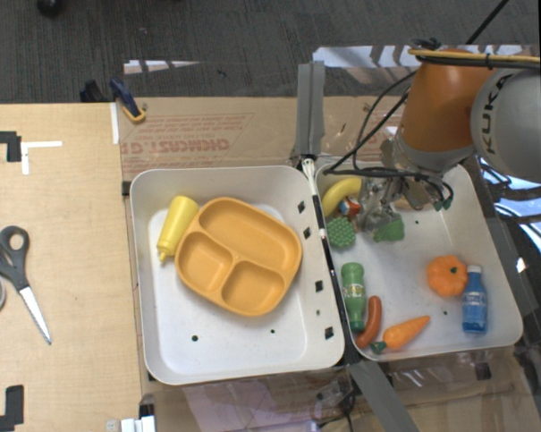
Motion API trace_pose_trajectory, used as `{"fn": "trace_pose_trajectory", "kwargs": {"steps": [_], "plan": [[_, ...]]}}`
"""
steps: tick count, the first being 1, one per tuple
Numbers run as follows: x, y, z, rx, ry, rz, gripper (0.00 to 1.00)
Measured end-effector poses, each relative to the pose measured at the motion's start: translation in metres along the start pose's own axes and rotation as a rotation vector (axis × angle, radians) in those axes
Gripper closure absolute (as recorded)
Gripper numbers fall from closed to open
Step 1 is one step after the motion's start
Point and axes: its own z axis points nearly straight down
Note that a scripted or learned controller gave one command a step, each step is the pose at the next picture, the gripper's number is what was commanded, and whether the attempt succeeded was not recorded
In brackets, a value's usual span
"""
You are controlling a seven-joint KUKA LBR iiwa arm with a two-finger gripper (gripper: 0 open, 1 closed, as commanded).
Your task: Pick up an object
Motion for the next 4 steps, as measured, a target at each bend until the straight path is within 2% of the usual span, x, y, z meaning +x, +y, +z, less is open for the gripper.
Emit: {"fn": "trace_pose_trajectory", "kwargs": {"steps": [1, 2, 3, 4], "plan": [[0.026, -0.077, 0.001, 0.002, -0.002, -0.111, 0.00], [0.096, -0.039, 0.003, 0.000, -0.005, -0.158, 0.00], [0.039, -0.023, 0.002, 0.001, -0.007, 0.297, 0.00], [0.057, -0.044, 0.002, 0.001, -0.005, 0.227, 0.00]]}}
